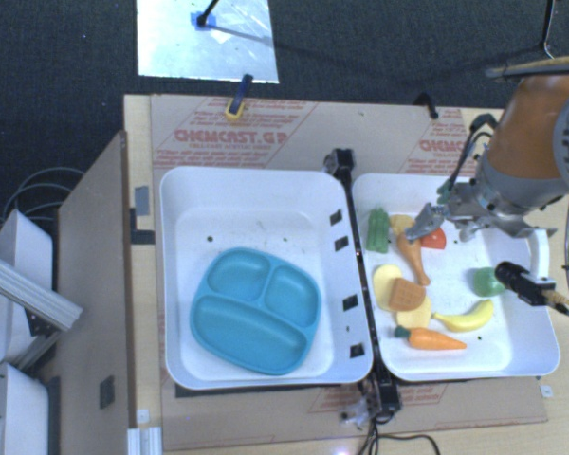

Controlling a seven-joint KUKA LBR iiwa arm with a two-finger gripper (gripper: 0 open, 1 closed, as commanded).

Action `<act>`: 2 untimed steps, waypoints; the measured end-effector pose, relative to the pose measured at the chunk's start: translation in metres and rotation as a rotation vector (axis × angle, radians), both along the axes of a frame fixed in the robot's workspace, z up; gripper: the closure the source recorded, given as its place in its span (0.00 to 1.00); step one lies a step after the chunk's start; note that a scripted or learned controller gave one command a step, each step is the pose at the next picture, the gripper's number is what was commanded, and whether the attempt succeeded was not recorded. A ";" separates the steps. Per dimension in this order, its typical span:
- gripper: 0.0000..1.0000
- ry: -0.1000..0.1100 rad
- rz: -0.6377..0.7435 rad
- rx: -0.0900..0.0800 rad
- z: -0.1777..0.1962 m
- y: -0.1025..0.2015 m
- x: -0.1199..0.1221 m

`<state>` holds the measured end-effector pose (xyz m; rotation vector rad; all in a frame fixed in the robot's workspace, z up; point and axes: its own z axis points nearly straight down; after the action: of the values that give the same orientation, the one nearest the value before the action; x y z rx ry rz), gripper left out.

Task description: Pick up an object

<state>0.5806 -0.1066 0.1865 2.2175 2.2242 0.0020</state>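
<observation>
Over the right bin [536,354], the gripper [425,224] hovers, fingers slightly parted and holding nothing. Directly beneath lie a red piece [434,240] and an orange drumstick-shaped toy [413,257]; descending squarely onto one, clear of its neighbour, looks wisest.

Dark carpet floor [57,55] — cardboard-topped bench [266,126], pale sheet [209,27] beyond.

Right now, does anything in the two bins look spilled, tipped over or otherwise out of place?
Nothing stands out. The blue divided plate lies flat in the left bin. In the right bin, the toy food, including a banana, a carrot and a green piece, lies loosely heaped inside the walls. The gripper hangs above that pile.
</observation>
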 end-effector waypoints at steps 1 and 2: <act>0.00 0.004 -0.001 0.000 -0.107 -0.009 0.017; 1.00 -0.002 -0.002 -0.001 -0.091 -0.009 0.019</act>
<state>0.5992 -0.1157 0.0952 2.2178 2.2211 0.0036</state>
